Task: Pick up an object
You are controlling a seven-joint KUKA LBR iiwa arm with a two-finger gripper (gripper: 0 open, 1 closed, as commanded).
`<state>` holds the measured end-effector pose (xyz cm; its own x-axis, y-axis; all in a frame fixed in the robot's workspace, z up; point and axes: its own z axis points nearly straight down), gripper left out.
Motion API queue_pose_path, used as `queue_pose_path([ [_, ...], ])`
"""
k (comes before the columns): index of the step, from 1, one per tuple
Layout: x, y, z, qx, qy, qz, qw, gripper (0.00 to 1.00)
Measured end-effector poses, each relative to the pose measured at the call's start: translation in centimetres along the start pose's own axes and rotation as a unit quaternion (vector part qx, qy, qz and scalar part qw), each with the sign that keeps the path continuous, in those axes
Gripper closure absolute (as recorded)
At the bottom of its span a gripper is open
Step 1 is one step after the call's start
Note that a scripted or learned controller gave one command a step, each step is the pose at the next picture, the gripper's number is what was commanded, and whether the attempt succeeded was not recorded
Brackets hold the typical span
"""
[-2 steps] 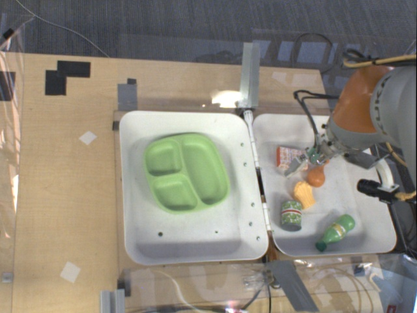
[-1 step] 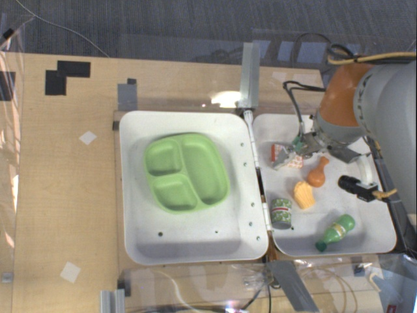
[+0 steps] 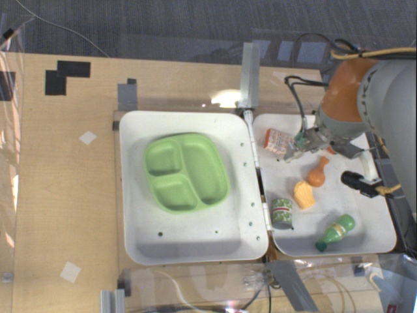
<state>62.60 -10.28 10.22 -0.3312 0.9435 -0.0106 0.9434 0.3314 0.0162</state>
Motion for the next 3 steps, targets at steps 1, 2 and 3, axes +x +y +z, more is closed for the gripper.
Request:
queue_pose_path([
  [1, 3.7, 6.3, -10.4, 0.002, 0.003, 0.177, 0.9842, 1.0],
  [2, 3.5, 6.1, -10.1, 0.006, 0.003, 0.179, 0.9838, 0.0],
  [3, 7.2, 7.7, -24.5, 0.0, 0.002, -0.053, 0.9986, 0.0],
])
